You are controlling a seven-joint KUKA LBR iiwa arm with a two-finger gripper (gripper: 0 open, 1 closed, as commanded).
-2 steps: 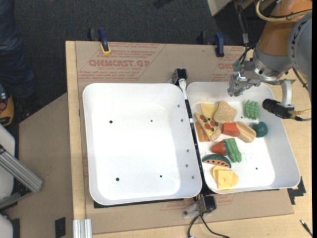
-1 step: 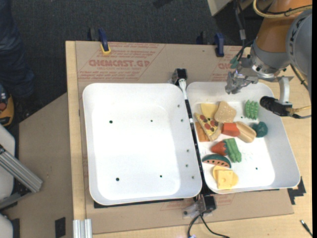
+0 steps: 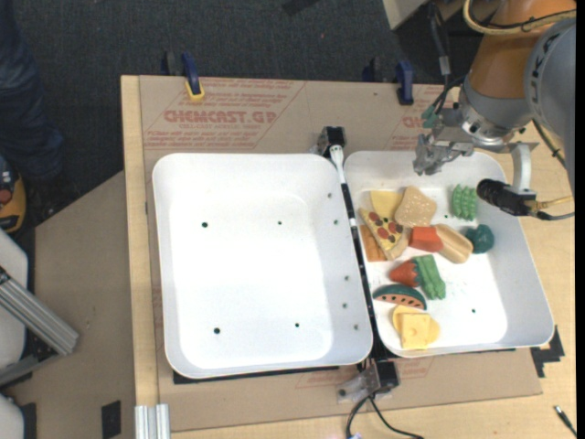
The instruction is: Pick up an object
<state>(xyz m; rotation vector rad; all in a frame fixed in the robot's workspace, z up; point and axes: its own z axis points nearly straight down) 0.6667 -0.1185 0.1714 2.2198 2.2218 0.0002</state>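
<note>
Metal two-finger hand (image 3: 428, 161) hovers at the upper right, over the right shallow white bin (image 3: 530, 309). Finger spread: can't tell. Tan toy bread slice (image 3: 415, 208) lies just below.

Dark carpet floor (image 3: 110, 26) beyond bench far edge; blue clamps (image 3: 191, 69) on that edge; aluminium rail (image 3: 32, 314) at left.

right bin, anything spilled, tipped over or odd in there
Nothing stands out. The toy food sits bunched inside the right bin, including the bread slice, cheese wedge and watermelon slice, with none over the rim. The gripper hangs over the bin's far edge.
</note>
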